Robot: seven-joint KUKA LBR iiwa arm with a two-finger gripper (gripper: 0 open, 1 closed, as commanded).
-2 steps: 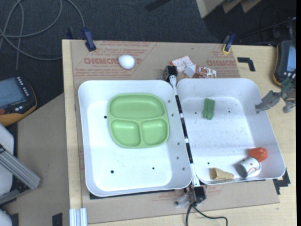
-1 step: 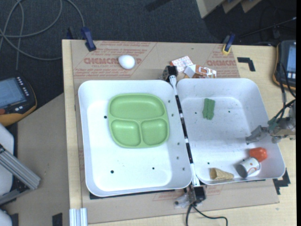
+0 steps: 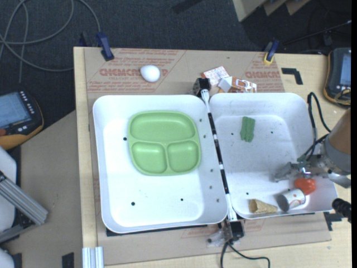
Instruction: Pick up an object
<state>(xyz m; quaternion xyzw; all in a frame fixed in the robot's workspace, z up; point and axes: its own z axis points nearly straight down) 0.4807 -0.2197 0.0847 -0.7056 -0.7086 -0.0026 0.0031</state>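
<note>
2 things sit by my gripper (image 3: 294, 172), can't tell its finger state, so I'd center over the tomato (image 3: 305, 185) before closing.

In the right bin (image 3: 262, 108), the claw (image 3: 293, 171) is hanging just above an orange ball (image 3: 305, 185), with a green block (image 3: 247, 129) lying farther back and a green tray (image 3: 164, 142) sitting in the left bin (image 3: 111, 166).

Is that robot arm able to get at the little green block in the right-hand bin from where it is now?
Probably yes. The green block lies alone on the bare floor of the right bin, with nothing on or beside it. The gripper is already over that bin, nearer the orange thing.
</note>
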